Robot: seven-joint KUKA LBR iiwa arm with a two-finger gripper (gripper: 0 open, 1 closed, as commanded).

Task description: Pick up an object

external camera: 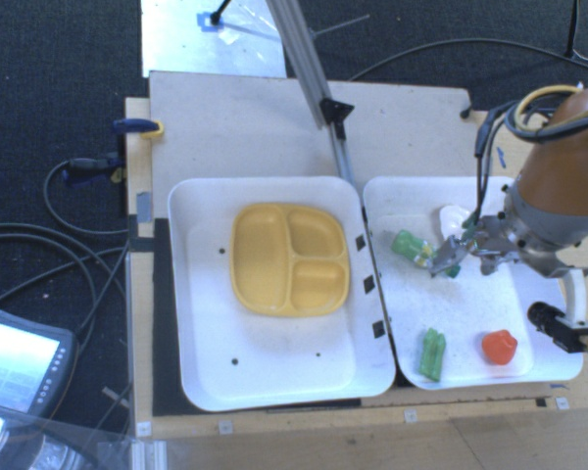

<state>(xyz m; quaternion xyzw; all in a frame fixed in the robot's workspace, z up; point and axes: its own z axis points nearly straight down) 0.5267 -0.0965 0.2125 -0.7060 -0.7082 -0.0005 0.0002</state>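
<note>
Bench carries two white bins side by side: left bin (201, 360) has a yellow tray (289, 259) near its middle with bare floor around it, right bin (470, 306) has open floor mid-way, a green block (432, 353) and red piece (500, 347) near its front rim, a white item (453, 218) toward the back. Gripper (449, 258) sits low in the right bin, just beside a green cup (408, 244), touching or nearly so. Can't tell finger spacing, or whether anything is held.

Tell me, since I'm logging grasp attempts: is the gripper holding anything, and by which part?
It cannot be told. The gripper sits low in the right bin, right against the green object, but a hold isn't visible.
</note>
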